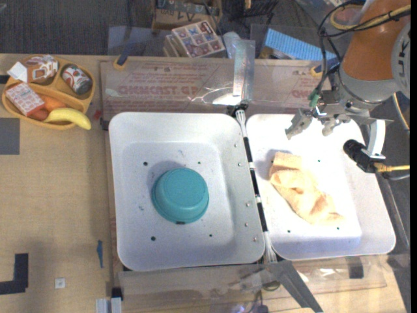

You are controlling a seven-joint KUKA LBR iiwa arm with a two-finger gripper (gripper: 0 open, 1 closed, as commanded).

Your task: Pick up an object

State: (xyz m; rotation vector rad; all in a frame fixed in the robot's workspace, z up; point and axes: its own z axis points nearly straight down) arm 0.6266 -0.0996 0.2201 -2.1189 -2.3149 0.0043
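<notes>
A teal bowl (180,195) lies upside down in the middle of the left bin (130,142). A crumpled yellow-orange cloth (303,188) lies in the right bin (371,233), near its centre. My gripper (313,126) hangs over the far part of the right bin, above and behind the cloth. Its two fingers are spread apart with nothing between them.
A yellow tray (13,103) with a banana (68,117) and small food items sits at the far left of the bench. A cardboard wall (169,87) runs behind both bins. Cables and a black fitting (359,155) hang at the right bin's right side.
</notes>
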